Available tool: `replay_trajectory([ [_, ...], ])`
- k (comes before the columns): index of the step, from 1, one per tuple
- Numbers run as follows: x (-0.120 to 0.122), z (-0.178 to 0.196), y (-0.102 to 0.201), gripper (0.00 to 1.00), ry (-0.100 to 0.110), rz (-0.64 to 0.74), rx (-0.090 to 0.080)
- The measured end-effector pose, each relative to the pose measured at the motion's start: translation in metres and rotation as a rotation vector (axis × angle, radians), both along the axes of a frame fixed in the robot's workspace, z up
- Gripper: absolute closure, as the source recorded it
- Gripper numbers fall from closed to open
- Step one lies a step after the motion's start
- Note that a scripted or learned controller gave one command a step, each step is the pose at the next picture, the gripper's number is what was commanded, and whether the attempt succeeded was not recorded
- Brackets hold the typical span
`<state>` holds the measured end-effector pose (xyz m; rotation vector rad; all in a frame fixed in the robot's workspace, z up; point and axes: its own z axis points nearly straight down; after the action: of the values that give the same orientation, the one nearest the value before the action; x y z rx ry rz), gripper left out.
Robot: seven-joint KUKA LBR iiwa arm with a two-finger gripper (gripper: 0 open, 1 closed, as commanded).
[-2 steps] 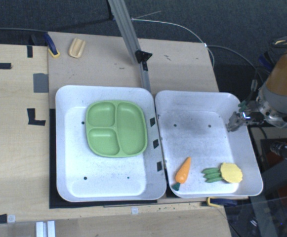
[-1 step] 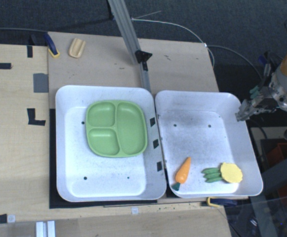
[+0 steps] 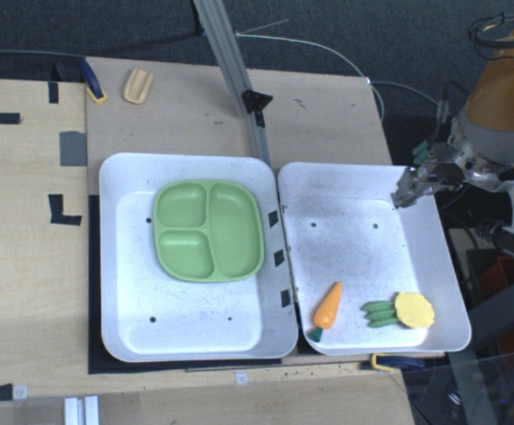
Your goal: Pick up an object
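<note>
An orange toy carrot (image 3: 328, 305) lies near the front edge of the right bin (image 3: 363, 202). To its right lie a green toy pea pod (image 3: 379, 312) and a yellow round toy (image 3: 414, 310), touching each other. My gripper (image 3: 407, 189) hangs over the right bin's far right rim, well behind these toys, with nothing seen in it. A green divided plate (image 3: 210, 230) rests in the left bin (image 3: 124, 264).
A slanted metal pole (image 3: 226, 42) crosses the bench behind the bins. A tan block (image 3: 137, 86) and a blue-yellow item (image 3: 92, 81) lie at the bench's far left. A thin cable (image 3: 345, 65) curves behind the right bin.
</note>
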<state>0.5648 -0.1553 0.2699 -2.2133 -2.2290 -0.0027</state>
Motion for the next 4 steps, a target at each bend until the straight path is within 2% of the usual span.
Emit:
replay_trajectory([
  [2,0.032,-0.028,0.096,1.0,0.003,-0.002,-0.001],
  [4,0.072,-0.023,0.203,1.0,0.001,0.0,0.0],
])
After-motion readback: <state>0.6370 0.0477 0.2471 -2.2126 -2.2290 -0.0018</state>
